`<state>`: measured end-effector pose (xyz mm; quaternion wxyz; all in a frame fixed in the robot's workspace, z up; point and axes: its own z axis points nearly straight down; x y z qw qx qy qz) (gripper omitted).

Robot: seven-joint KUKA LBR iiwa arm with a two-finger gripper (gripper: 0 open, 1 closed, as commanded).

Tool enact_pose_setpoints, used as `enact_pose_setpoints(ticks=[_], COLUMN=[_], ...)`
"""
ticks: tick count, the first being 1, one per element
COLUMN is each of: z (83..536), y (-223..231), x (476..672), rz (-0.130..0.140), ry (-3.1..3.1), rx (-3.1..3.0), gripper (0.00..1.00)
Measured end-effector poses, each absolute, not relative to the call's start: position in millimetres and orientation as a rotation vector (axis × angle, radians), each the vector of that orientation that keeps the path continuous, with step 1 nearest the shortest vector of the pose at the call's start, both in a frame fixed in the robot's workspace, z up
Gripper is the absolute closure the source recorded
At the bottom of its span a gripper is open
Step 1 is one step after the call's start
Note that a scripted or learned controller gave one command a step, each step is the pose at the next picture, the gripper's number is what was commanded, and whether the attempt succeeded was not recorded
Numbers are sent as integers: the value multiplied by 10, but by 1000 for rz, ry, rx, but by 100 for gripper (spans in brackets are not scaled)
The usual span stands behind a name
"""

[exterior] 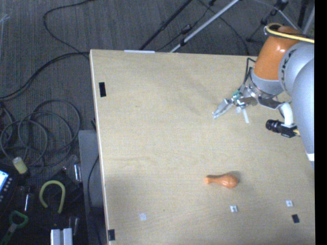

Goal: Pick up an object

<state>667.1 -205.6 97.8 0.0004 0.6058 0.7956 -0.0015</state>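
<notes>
Near edge of bench [153,152]: few small markers, two pale squares [234,208] and a dark tab [295,218] at lower right, nothing touching them. Just above those, orange gourd [223,180] lying flat on bare wood, lower-right part of bench. Long axis runs approx left-right in frame, slight tilt; fat bulb end to the right, thin neck pointing left. Nothing touching it. Further back, gripper [231,107] at upper right, well apart from gourd, up and slightly right of it. Fingers [220,109] angled down-left, look spread w/ nothing between them, so jaws open and empty. Grey arm [301,93] w/ orange band enters from right edge. Black tab [102,89] near far-left side of bench. Floor beyond: cables [46,121] + tripod legs [225,6].
</notes>
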Motion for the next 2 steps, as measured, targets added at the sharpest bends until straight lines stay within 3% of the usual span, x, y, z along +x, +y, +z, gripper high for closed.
enact_pose_setpoints(ticks=[1,2], z=[838,933], y=[-1546,-1535], x=[6685,6691], rz=[-1,4], ry=[2765,2763], rx=[1492,1492], gripper=[0,100])
